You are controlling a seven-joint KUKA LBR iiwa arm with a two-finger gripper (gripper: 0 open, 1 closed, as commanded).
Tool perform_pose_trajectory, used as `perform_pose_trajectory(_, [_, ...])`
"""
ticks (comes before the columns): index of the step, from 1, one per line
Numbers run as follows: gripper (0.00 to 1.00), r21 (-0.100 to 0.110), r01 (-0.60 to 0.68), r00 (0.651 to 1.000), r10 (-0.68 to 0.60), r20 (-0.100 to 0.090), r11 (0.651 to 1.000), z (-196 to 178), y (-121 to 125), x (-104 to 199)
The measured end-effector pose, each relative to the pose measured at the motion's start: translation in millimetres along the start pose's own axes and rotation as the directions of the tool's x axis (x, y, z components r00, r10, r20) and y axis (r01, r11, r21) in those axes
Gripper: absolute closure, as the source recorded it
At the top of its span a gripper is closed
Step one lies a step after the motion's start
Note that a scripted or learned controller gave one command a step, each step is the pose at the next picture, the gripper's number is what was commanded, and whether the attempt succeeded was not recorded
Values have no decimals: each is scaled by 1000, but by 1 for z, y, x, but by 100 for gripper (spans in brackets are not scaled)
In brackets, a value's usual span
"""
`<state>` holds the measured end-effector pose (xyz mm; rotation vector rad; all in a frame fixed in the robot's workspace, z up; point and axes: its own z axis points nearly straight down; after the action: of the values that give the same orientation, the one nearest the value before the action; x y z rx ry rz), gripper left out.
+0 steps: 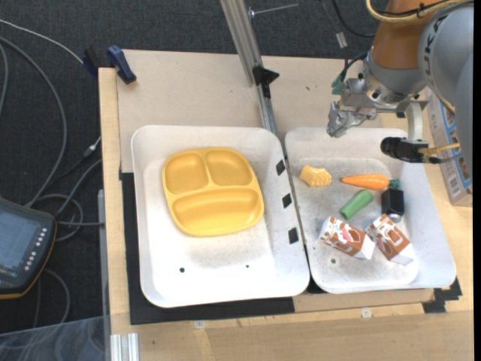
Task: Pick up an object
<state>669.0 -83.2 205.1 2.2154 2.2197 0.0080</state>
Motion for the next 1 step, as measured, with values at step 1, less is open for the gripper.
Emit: perform_pose_trajectory(1, [100, 2, 0, 1000, 0, 0, 1000, -27, 1, 1])
